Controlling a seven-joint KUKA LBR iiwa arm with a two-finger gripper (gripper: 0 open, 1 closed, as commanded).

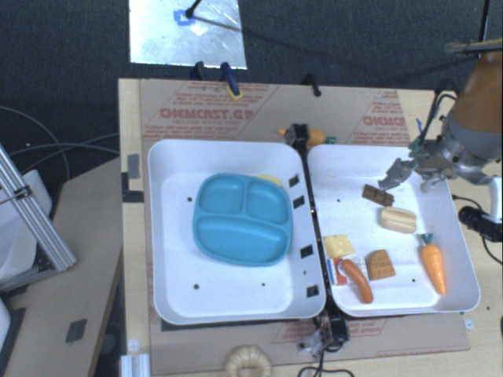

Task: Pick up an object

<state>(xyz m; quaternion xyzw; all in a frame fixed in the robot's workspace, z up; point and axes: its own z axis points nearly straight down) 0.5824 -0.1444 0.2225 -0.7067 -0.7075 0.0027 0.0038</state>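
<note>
Camera view, looking down at a slant: several small food-shaped objects lie on the floor of the right white bin [464,289]. A dark brown rectangular bar [377,195] sits near the bin's middle, tilted, and just below and to its right lies a pale cream bread-roll shape [398,220]. An orange carrot with a green top [433,265] lies near the right wall, pointing toward the near edge. Toward the near left corner are a yellow cheese-like wedge [339,247], a red-orange sausage [356,280] and a brown toast-like square [380,265], close together.

The pincer [399,173] hangs over the upper part of this bin, just above and to the right of the brown bar; its pale grey fingers [391,178] reach down-left with nothing between them, and whether they are apart or together I cannot tell. The grey arm with its orange band [479,104] enters from the right.

The left white bin [165,234] holds a blue sectioned plastic plate [242,218], with a small yellow piece [269,180] peeking from behind its far edge. Both bins rest on a brown cardboard-covered surface [236,108].
</note>
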